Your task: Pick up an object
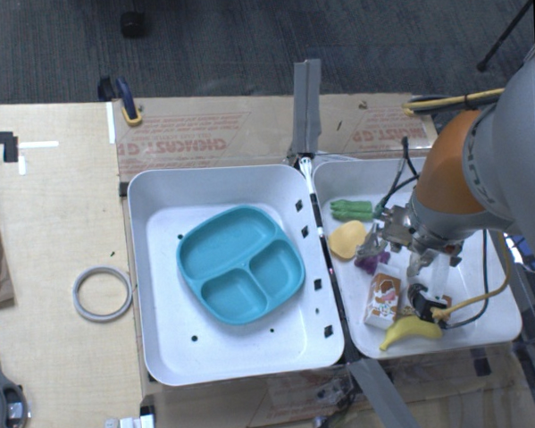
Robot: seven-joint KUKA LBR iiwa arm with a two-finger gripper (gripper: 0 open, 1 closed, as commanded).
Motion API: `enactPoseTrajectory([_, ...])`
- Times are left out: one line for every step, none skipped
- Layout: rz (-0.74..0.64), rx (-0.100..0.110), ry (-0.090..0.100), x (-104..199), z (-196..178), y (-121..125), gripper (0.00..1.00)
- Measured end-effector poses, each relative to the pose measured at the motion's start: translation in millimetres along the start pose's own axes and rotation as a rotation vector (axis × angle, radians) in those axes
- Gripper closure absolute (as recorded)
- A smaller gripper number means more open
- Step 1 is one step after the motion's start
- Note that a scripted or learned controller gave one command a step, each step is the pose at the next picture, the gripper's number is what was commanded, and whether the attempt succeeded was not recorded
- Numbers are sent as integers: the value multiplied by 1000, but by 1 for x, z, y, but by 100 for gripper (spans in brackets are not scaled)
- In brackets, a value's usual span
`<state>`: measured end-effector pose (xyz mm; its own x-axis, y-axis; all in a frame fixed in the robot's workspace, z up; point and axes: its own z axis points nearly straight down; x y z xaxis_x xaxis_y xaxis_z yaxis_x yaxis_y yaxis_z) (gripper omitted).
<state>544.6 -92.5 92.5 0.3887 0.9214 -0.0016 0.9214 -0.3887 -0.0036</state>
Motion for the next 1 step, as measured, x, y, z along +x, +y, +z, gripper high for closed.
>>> enactPoseTrajectory([1, 3, -1, -1, -8, 0, 100])
